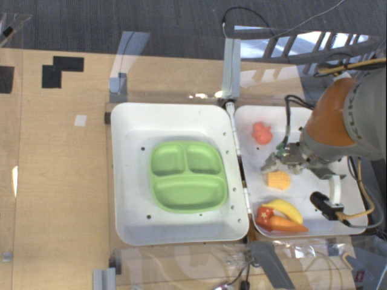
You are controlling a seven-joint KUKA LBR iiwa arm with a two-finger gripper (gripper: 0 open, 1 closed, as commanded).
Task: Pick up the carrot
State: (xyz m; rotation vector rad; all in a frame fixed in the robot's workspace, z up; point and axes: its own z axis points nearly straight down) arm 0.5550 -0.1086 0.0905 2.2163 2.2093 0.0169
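My fingers (273,161) hang over the middle of the right bin (254,116), at the right of the frame, just above and touching-close to the yellow corn piece (279,180). They look spread apart with nothing between them, though they are small and partly lost against the wrist, so I say that with some caution.

The carrot (285,225) lies below them in the frame, down at the bottom edge of the same bin, a little to the right of where my fingers point. It rests flat, its long axis running nearly left to right, the thick end toward the left, tapering to the right. It is orange and smooth, pressed against a banana (285,209) just above it and a red fruit (263,214) at its left end.

I judge the coming move as a reach toward the frame's lower edge, closing across the carrot's narrow width; the banana leaves little room on that side.

A pink-red toy (262,133) sits higher in the bin, and the green divided plate (187,176) sits in the left bin (130,162).
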